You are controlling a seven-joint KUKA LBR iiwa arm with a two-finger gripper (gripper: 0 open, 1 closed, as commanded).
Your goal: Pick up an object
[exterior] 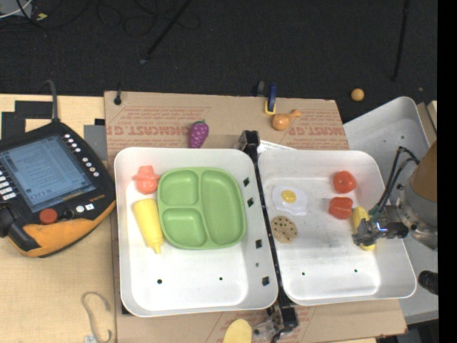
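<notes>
Right bin point(335, 284): I'm seeing the gripper point(368, 231) sitting at the bin's right edge, mid-right of frame, over a yellow item point(360, 216); can't tell finger state or whether it's gripping. Also lying there: tomato point(344, 181), red piece point(340, 207), egg point(288, 198), cookie point(283, 228). Left bin point(186, 284), centre-left: green tray point(200, 208), yellow bottle point(148, 224), pink toy point(145, 180).

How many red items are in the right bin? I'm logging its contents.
2: one red item near the far right corner, another just nearer, beside the claw.
</notes>
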